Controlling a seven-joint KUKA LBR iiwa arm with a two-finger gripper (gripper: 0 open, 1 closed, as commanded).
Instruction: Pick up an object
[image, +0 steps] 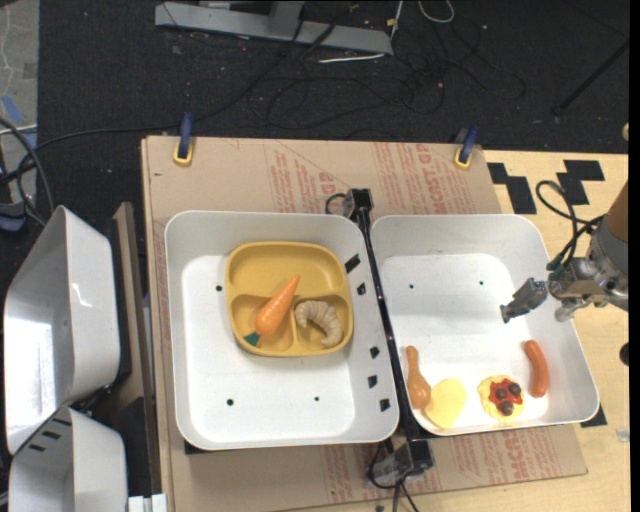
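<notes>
My gripper (545, 303) hangs over the right side of the right bin (460, 240), reaching in from the right edge. It is open, and I see only white bin floor between its fingers. Just below it lies an orange-red sausage (538, 367). Along the bin's front edge sit a small pizza-like piece with red and dark toppings (502, 395), a pale yellow disc (447, 400) and an orange drumstick-shaped piece (417, 378). In the left bin (190, 330) a yellow divided plate (240, 270) holds an orange carrot (276, 306) and a beige shrimp-like piece (321, 319).
The two bins meet at a dark seam (370, 300) with black clips. They rest on a cardboard sheet (300, 170) held by two clamps at the back. Grey-white containers (55, 320) stand off the bench at the left. Cables run across the dark floor behind.
</notes>
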